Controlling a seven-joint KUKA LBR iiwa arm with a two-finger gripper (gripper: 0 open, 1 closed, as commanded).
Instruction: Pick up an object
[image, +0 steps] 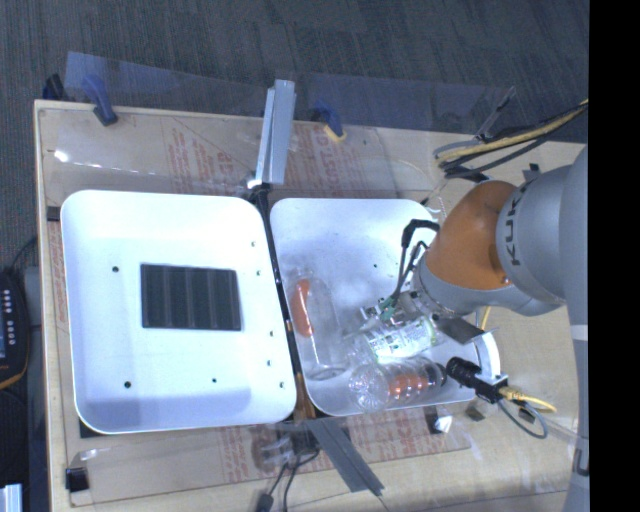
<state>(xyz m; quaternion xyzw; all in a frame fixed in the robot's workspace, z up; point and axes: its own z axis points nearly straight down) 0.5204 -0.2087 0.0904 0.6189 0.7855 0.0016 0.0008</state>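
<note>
Presently, one arm (500, 250), grey with an orange band, reaching in from the right over the right bin (330, 225), its hand (395, 320) lowered among the contents at the bin's near right.

Hand: partly lost against clear plastic and glare; whether it is parted, closed, or clamped on anything cannot be told.

Right bin, contents:
- One clear plastic bottle (395, 383) with a brownish band, lying on its side along the near edge.
- One clear item with a greenish label (400, 342), just beside and beneath the hand; its form is uncertain.
- One clear glass or cup (318, 350), left of centre, with an orange-red object (302, 306) showing at or through its far end.

Left bin (100, 300): white, carrying a dark ribbed rectangular panel (190, 297) on its floor.

Surface (150, 150): pale board under clear sheeting, faint red printing too small to read. Cables (500, 140) at far right.

Progress, judged: the approach looks made, the hand down at the cluster of clear items. Nothing appears lifted; every item seems to rest on the bin floor. A secure grip and the lift remain.

Writing: "KU" reads on the grey arm housing, the rest cut off. The greenish label is illegible.
</note>
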